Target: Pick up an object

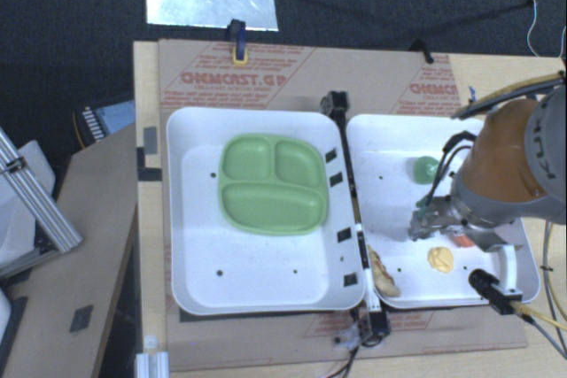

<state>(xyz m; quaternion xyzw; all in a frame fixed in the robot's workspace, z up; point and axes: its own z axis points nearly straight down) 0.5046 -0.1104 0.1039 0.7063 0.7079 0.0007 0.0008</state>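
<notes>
Gripper (423, 226) low in right bin (390, 146) (fingers indistinct), arm hiding orange scrap (462, 239).

camera view: being held fixed above the bench | being aimed down at a slant | both white bins (190, 217) being taken in whole from a middling height | arm (514, 159) being seen entering from the right
</notes>
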